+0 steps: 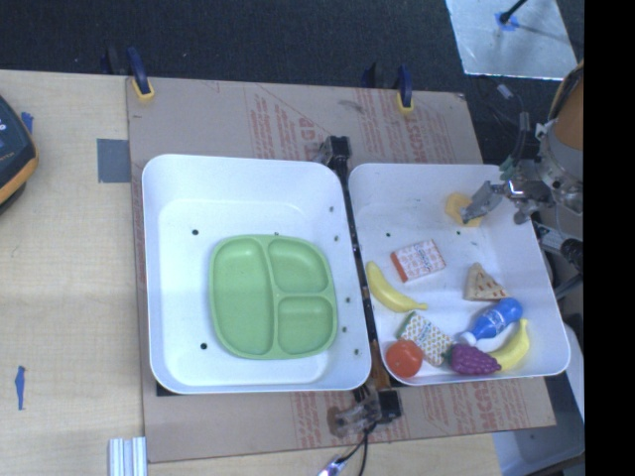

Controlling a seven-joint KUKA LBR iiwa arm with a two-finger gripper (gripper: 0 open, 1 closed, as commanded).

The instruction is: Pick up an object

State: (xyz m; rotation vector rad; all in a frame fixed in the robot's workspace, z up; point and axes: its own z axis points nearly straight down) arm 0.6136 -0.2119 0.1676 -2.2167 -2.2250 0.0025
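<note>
Your desk (60,266) is light wood under brown cardboard (298,117), dark floor (248,18) behind; you cannot tell the end effector's (481,204) state.

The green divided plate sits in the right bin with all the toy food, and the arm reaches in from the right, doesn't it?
Not quite. The camera view shows the green divided plate in the left bin, alone. The toy food lies in the right bin, where the arm's gripper reaches in from the right.
</note>
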